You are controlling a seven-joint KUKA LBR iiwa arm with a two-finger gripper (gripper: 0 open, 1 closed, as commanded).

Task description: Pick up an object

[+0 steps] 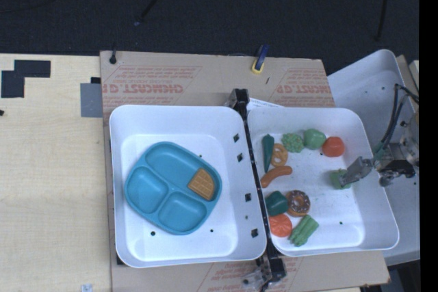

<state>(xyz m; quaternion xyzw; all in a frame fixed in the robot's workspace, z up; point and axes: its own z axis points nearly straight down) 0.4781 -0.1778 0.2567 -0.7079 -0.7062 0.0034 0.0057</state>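
Two shallow white bins sit side by side on the cardboard-covered bench. The left white bin holds a teal plastic divided tray, and in one of its compartments lies a small tan waffle-like piece. The right white bin carries the toy food: a dark green pepper-like piece, a pretzel, a green broccoli floret, a light green rounded piece, a red tomato, an orange-brown sausage, a dark green block, a chocolate-glazed doughnut, an orange-red slice and a light green ridged vegetable.

My pincer reaches in from the right, low over the right bin's right half. Just at its tip is a small green toy piece, close to or touching the fingers; whether it sits between them, I cannot tell, nor how wide they stand.
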